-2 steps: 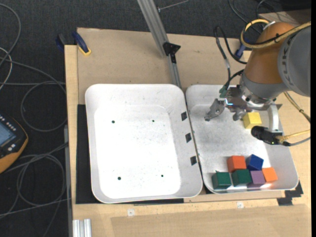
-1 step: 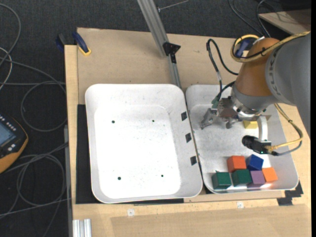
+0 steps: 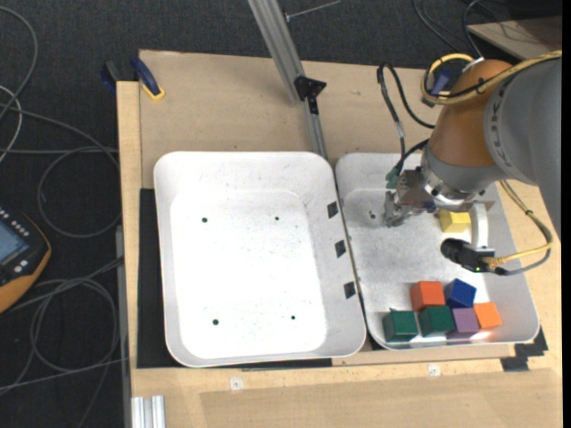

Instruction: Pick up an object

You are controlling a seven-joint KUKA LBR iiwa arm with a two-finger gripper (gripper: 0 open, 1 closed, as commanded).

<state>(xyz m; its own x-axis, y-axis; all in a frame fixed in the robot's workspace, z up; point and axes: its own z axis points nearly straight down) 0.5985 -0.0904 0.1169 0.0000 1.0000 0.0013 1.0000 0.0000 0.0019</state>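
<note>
Blocks sit bunched in the near corner of the right bin (image 3: 375, 266), far from the claw (image 3: 393, 210): an orange block (image 3: 429, 293), a blue block (image 3: 460, 292), a dark green block (image 3: 436, 317), a lighter green block (image 3: 401, 324), a purple block (image 3: 465, 318) and a second orange block (image 3: 487, 314), all touching or just beside one another and pressed close to that bin's front rim. A yellow block (image 3: 454, 220) lies apart from them, up the bin, just beside the arm's wrist (image 3: 459, 141) and partly tucked under it.

The claw hangs over the upper part of the right bin, near the rim it shares with the left bin (image 3: 241, 257). I cannot tell whether its fingers are spread or closed from here, and nothing shows between them. The bin floor below and in front of the claw is bare white, speckled, with open room running down to the cluster.

The left bin lies flush against the right bin. The wooden tabletop (image 3: 232, 96) frames both bins, and a metal pole (image 3: 281, 47) slants in toward the top of their shared edge.
</note>
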